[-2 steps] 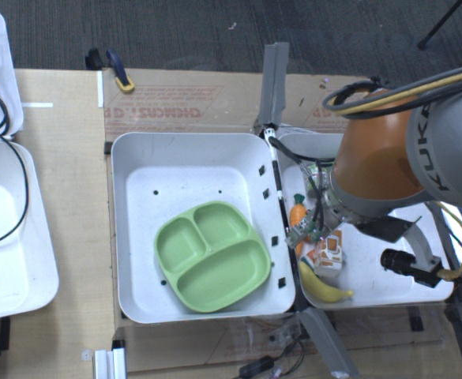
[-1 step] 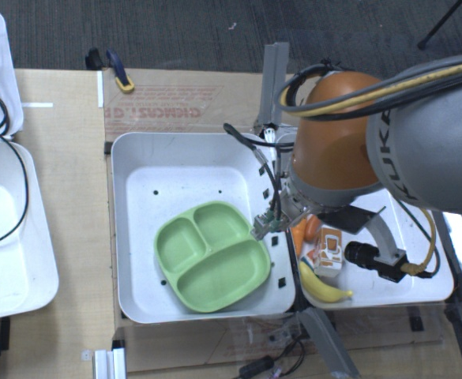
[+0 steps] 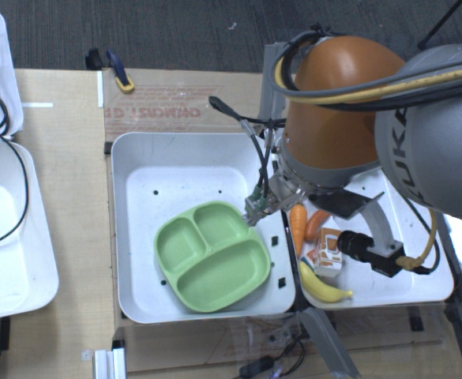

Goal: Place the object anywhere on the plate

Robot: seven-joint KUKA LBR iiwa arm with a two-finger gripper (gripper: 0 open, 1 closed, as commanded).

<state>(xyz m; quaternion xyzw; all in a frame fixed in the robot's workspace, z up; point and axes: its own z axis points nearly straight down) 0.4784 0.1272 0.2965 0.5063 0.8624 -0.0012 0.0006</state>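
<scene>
The jaws (image 3: 256, 206) hang just over the far right rim of the green plate (image 3: 213, 256), though I cannot tell from here how they are set; the plate lies in the left bin (image 3: 136, 212). In the right bin (image 3: 420, 287) sit a carrot (image 3: 297, 223), a small carton (image 3: 328, 253) and a banana (image 3: 322, 284), close together; both bins rest on the counter (image 3: 65, 101).

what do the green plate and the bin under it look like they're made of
Green divided plate: probably plastic, with a smooth matte surface, uniform colour and soft moulded ridges between its three compartments. White bin: likely thin moulded plastic too, slightly glossy, with rounded corners and a rolled rim, though painted metal can't be ruled out.
</scene>
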